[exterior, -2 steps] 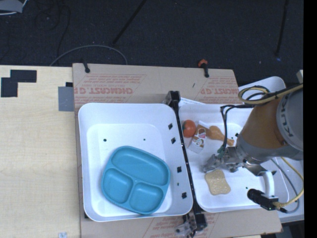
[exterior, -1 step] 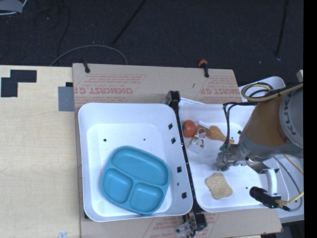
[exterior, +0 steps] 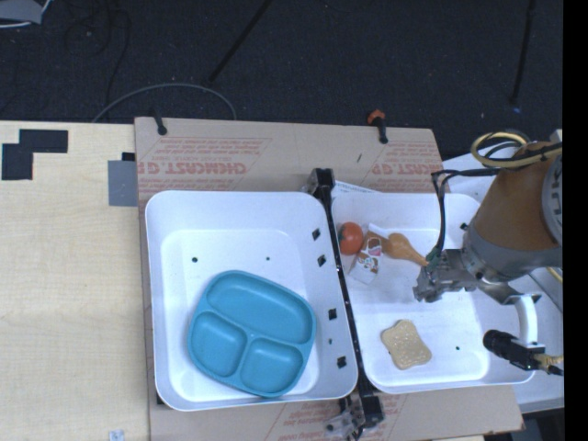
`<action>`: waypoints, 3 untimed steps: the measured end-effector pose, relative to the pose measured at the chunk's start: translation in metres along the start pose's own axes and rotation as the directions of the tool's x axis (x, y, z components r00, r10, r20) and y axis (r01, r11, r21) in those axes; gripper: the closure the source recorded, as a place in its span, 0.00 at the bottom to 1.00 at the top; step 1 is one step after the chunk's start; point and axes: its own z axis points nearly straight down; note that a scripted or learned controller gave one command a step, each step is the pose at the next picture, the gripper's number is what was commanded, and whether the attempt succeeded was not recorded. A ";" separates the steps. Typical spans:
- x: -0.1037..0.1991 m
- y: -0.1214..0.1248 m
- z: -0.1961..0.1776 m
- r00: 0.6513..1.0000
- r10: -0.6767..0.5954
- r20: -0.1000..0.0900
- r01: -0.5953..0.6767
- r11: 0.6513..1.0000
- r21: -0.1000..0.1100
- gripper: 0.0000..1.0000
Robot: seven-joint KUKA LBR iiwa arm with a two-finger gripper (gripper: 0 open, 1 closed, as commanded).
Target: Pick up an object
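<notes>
- camera view: gripper (exterior: pixel 430 288) hanging low in the right bin (exterior: pixel 459 375); impossible telling whether spread or pressed together.
- lying nearest, the wooden spoon (exterior: pixel 404 247), just up-left of the gripper, long axis slanting toward it.
- sitting further left, the red ball (exterior: pixel 350 238) and small carton (exterior: pixel 367 258); resting below-left, the tan cracker (exterior: pixel 405 344).
- lying in the left bin (exterior: pixel 165 246), the blue plate (exterior: pixel 250 333).

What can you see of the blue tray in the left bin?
The blue tray is a rounded-corner divided plate with three compartments, one large and two smaller, apparently smooth plastic. It lies flat, right side up, turned at an angle, on the floor of the left bin towards its near edge. Nothing lies in it.
</notes>
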 end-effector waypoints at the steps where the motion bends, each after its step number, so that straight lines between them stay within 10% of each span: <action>1: -0.006 -0.001 -0.062 1.000 -0.007 0.001 0.007 1.000 -0.002 1.00; 3: 0.049 0.014 -0.076 1.000 -0.011 -0.003 0.011 1.000 0.005 1.00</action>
